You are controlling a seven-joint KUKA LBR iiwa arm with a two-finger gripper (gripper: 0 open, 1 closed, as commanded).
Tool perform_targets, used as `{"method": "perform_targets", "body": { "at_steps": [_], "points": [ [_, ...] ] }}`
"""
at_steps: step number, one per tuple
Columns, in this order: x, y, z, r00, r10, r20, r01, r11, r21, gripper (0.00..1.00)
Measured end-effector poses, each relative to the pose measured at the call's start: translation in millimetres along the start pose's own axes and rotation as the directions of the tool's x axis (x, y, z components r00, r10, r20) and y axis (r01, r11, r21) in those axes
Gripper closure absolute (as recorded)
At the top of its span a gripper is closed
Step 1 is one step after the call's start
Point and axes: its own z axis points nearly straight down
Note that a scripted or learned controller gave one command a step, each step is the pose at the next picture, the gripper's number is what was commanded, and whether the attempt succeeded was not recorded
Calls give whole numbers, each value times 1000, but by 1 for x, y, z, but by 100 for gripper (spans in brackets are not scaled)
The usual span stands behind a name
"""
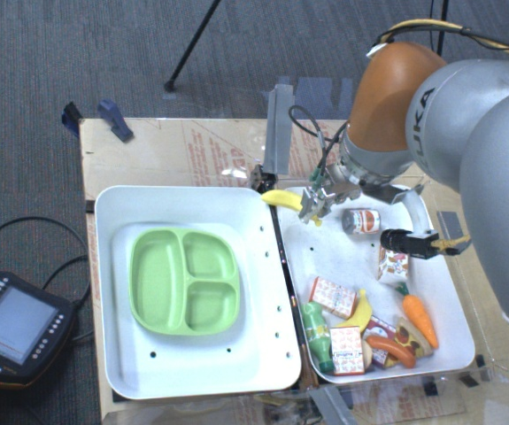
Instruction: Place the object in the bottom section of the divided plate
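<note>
Our end effector [314, 204] hangs over the right bin's [440, 330] top left corner, at a banana [282, 199] lying by the rim; we cannot tell its state. The plate [185, 282] waits in the left bin [112, 237]. We should close squarely across the banana's middle before lifting toward the plate's bottom section.

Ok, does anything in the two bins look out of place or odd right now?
One thing: a banana sits up at the top of the seam between the bins, beside the hand, not flat in the right bin like the other toys. The green divided plate lies level in the left bin.
</note>
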Motion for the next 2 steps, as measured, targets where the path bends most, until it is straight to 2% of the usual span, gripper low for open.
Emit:
{"method": "perform_targets", "body": {
  "at_steps": [1,2],
  "points": [
    [80,11,0,999,-54,-1,54,999,0,100],
    [131,39,-39,1000,-29,0,29,1000,-2,100]
  ]
}}
